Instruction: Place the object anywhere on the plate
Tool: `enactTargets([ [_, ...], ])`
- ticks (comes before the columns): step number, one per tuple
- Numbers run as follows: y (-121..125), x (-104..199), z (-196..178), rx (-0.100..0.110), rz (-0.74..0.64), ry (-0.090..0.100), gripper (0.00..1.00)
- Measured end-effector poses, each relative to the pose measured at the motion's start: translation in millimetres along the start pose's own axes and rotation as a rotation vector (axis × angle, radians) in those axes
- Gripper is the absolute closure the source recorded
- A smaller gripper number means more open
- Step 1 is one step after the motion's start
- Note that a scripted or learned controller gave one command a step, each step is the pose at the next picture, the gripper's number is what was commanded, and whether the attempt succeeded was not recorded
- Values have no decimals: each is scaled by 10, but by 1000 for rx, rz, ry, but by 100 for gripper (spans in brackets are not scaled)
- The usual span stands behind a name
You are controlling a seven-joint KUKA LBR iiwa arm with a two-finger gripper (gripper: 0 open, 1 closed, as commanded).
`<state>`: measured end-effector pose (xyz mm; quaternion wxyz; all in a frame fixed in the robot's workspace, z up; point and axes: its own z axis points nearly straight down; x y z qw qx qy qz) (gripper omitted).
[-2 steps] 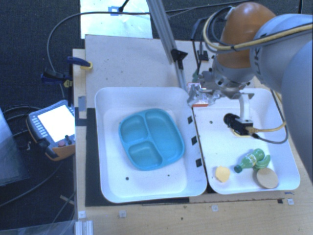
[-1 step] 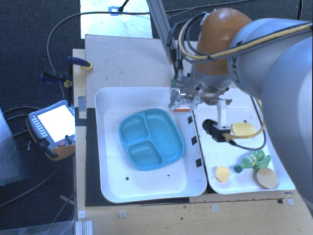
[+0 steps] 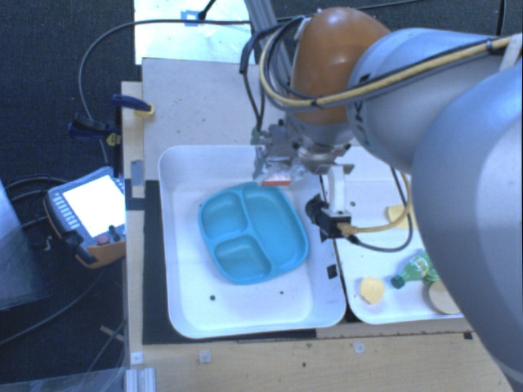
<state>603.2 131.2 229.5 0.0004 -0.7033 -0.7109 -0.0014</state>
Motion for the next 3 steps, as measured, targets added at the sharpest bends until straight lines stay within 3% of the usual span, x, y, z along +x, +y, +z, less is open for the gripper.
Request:
enactTargets([
  [1,-28,543,-58,-1,1,0,100],
  [2,-93,518,121,3,8,-3,100],
  [3,-88,519,112,1,8,-3,0],
])
